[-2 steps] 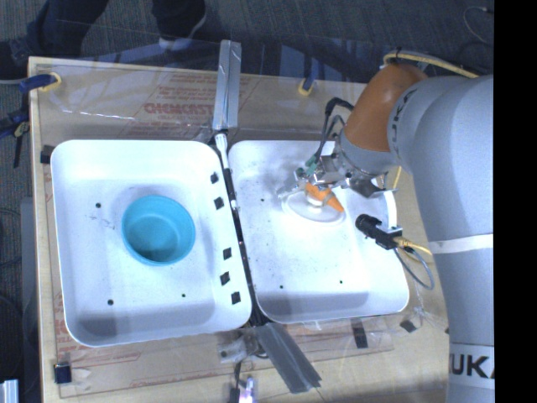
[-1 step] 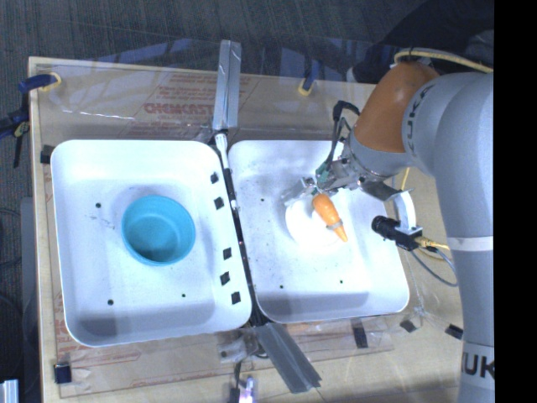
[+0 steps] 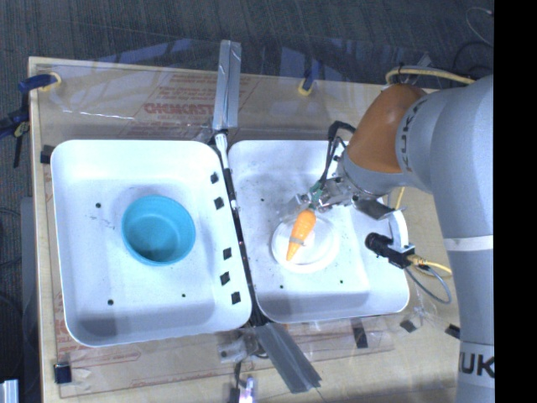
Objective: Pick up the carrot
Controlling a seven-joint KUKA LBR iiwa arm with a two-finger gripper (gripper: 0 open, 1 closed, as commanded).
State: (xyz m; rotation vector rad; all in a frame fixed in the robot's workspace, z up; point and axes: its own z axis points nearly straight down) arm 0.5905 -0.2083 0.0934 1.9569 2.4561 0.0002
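An orange carrot (image 3: 300,233) lies on a small white plate (image 3: 323,254) in the middle of the right bin (image 3: 252,183). Its thick end points up toward the gripper and its tip points down-left. The gripper (image 3: 315,199) hangs just above the carrot's thick end, at or very close to it. The grey arm with its orange band reaches in from the right and covers the bin's far right corner.
A blue bowl (image 3: 159,229) stands in the middle of the left bin (image 3: 84,292). A ridge with black clips (image 3: 228,254) divides the two bins. Bare bin floor lies left of and below the plate.
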